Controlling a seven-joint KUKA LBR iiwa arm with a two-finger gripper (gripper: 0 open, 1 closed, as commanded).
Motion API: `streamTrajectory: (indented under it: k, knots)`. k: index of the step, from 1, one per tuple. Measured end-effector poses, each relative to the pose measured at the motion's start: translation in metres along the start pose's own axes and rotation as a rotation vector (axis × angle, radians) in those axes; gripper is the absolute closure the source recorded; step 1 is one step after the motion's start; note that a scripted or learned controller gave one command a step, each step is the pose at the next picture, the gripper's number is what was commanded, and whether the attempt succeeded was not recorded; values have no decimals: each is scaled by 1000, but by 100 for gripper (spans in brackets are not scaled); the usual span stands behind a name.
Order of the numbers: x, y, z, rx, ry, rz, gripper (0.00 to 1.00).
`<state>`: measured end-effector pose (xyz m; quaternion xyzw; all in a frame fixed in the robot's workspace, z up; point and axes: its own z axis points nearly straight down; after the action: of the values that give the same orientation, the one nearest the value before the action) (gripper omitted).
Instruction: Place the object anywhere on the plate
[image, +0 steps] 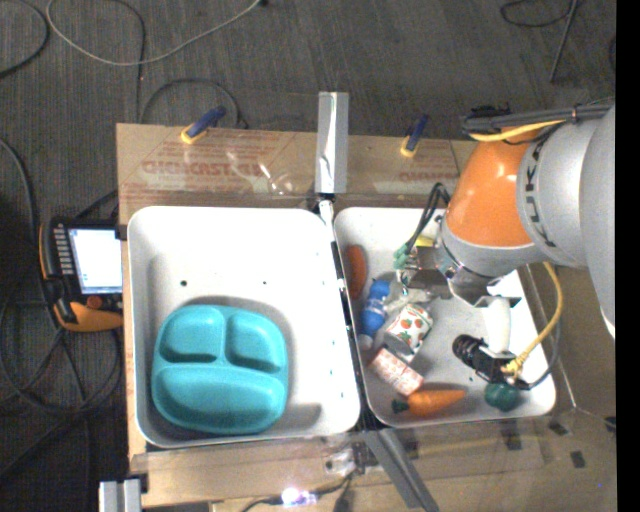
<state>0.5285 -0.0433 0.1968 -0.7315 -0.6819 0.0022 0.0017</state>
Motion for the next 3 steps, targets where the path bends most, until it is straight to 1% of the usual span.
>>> streamTrajectory:
  k: [1, 2, 3]
  knots:
    - [0, 0, 0, 0, 0, 0, 0]
    - [71, -51, 16, 2, -1, 195, 0]
    - [125, -49, 37, -29, -29, 585, 0]
